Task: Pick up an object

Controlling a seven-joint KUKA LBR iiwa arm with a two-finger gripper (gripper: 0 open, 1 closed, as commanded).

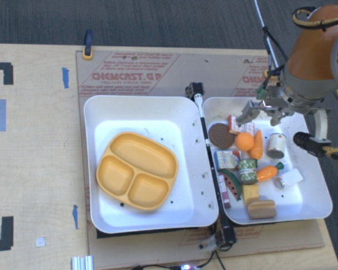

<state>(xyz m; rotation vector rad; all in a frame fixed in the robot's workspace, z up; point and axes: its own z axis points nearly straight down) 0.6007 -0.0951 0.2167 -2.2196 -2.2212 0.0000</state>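
Hand (265, 112), fingers spread and holding nothing, hovers over the right bin's (315, 204) far edge; next it must descend onto one toy, perhaps the can (276, 145).

Two bins are set side by side on the bench. A divided plate (137, 170) lies in the left bin (96, 111). Small items (apparently toy food) are clustered in the right bin (318, 198), below the gripper (265, 112).

You are looking at smooth white plastic bins (96, 151), a matt yellow plastic plate (136, 170) and a pale wood surface (34, 167).
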